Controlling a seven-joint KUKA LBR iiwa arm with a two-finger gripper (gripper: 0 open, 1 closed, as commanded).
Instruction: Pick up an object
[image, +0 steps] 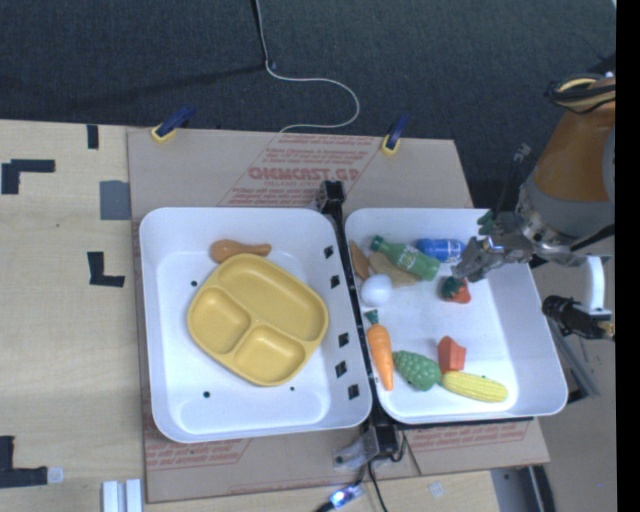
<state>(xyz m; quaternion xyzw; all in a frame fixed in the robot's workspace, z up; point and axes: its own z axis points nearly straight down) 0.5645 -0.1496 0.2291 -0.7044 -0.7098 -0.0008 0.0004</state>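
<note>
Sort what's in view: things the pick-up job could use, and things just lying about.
Job: claw, red toy under it, green bottle, blue bottle, carrot, corn, white ball.
Lying about: yellow tray, drumstick, clamps, cable.

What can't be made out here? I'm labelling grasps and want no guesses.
- Tool: too small and blurred in the camera view to tell whether it is open or shut.
- Small red item: partly covered by the tool, identity unclear.
- Blue bottle: label unreadable.

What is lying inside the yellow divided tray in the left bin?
The yellow tray shows three bare compartments; nothing lies inside them. An orange-brown drumstick-shaped toy lies beside its far rim, on the left bin floor. Whatever is beneath the tray is covered.
</note>
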